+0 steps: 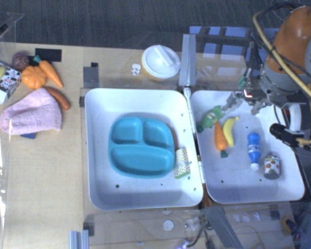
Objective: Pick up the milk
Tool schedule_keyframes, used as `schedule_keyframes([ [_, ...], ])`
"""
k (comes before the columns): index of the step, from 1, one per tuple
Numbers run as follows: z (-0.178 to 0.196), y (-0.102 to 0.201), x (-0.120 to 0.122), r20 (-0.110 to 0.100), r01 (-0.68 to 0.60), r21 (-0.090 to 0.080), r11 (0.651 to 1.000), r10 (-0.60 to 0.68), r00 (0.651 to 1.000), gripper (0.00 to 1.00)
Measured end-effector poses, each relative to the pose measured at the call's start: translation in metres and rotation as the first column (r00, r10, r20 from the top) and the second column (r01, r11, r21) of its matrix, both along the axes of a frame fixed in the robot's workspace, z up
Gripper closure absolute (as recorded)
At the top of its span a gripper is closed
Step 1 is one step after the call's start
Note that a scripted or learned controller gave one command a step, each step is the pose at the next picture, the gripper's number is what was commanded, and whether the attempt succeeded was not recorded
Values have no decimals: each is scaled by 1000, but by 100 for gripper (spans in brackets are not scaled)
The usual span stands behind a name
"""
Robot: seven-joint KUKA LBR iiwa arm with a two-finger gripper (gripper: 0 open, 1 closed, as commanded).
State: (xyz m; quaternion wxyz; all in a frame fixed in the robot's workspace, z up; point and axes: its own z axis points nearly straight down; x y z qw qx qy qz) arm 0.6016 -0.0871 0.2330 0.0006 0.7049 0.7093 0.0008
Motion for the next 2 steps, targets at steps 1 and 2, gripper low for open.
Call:
schedule_keyframes([
  [1,-73,-68,-59,-2,32,-1,999,-32,999,0],
  [2,-74,-110,-115,-1,-9,0,1000,9,1000,0],
])
